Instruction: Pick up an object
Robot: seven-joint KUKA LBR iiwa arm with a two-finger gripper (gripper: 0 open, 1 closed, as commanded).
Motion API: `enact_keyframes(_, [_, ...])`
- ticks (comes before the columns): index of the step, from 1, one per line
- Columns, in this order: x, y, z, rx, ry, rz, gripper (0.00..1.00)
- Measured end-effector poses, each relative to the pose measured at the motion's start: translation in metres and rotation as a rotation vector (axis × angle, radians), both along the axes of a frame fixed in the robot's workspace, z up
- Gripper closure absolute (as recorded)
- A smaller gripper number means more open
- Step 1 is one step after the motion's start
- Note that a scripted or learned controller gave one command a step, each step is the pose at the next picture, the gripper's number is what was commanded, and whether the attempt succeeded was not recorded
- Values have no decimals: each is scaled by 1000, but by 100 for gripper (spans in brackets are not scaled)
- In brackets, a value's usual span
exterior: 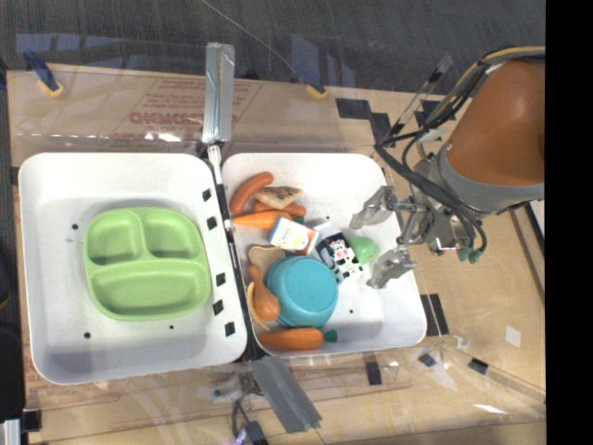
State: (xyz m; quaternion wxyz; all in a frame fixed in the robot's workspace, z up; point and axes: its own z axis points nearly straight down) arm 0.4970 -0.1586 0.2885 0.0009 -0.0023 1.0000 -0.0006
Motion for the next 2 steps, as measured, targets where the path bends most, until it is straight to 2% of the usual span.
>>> enact_keyframes(1, [0,-52,-123,5,10,52,0])
enact_keyframes(2, [-5,11,-170,-12,-18,-186,0])
